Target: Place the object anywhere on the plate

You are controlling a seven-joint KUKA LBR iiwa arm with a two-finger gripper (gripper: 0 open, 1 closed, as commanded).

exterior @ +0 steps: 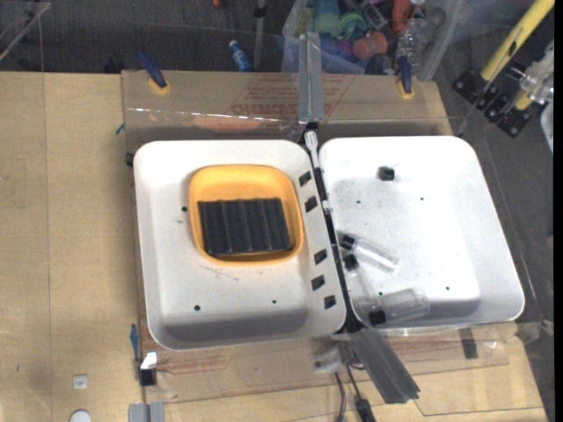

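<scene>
An orange plate [242, 176] with rounded corners lies in the left bin [163, 253]. A black ridged rectangular object [244, 227] rests flat on the plate and covers most of its middle and front. In the right bin [457, 227] a small black piece [385, 174] sits near the back. A clear plastic piece [374, 254] lies close to the divider, and a second clear piece [403, 303] lies at that bin's front edge.
A row of black tabs [317, 231] runs along the divider between the bins. Behind the bench stands a clear box of colourful toys [369, 11]. Yellow and black equipment [515, 69] sits at the top right. A grey bar [387, 372] juts out below the bins.
</scene>
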